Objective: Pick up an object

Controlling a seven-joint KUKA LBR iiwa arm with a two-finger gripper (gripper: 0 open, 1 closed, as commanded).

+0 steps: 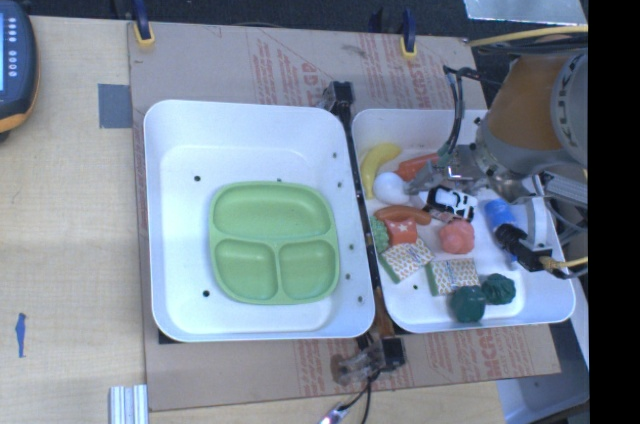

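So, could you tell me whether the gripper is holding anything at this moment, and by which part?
It cannot be told. The gripper is low in the right bin, over the black-and-white toy beside the carrot, but no hold is visible.

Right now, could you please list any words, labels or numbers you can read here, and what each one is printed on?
None can be read.
Red print on the cardboard sheet: too blurred to make out.
Pale marks on the dark device at the left edge: too small to read.

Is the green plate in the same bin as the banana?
No, the green plate lies in the left bin, while the banana lies in the right bin.
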